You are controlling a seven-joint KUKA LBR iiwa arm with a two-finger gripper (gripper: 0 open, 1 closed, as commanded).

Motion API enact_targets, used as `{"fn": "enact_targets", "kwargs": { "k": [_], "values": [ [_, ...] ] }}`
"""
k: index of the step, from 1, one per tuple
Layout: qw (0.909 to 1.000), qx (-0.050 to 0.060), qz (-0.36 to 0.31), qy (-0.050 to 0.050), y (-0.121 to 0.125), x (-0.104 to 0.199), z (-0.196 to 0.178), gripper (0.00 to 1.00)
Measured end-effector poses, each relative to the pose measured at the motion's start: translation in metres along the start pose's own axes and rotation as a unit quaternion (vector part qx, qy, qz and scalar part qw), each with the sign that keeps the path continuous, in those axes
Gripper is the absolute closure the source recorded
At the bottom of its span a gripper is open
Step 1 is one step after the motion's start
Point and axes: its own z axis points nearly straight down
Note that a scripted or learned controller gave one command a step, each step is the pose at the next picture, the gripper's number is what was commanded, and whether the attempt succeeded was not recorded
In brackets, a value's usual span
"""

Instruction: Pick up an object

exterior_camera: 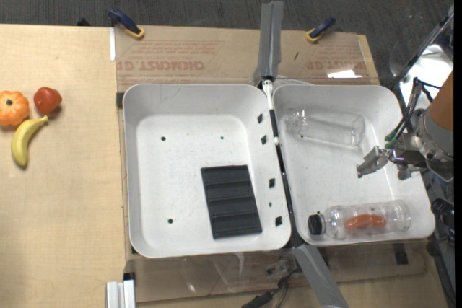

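Observation:
The right bin [339, 94] holds a clear plastic bottle [361, 220] with a black cap and an orange label, lying on its side along the front wall. A clear plastic cup [325, 128] lies on its side near the back of the same bin. A black ribbed rectangular block [229, 200] lies flat in the left bin [166, 104], towards its front right. My gripper [379, 161] hangs over the right side of the right bin, between the cup and the bottle, a little above the bottle's right end. Nothing shows in its grasp.
On the wooden table at far left lie an orange [11, 109], a red apple [47, 100] and a banana [25, 140]. Cardboard [188, 58] lies under the bins, clamped at the back. A grey bar [271, 40] runs between the bins.

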Motion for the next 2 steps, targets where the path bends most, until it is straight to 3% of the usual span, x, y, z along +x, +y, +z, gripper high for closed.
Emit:
{"fn": "enact_targets", "kwargs": {
  "k": [1,2],
  "values": [
    [0.9956,0.001,-0.094,0.001,-0.002,0.012,0.047,0.00],
    [0.9939,0.001,-0.110,0.001,-0.002,0.014,0.115,0.00]
  ]
}}
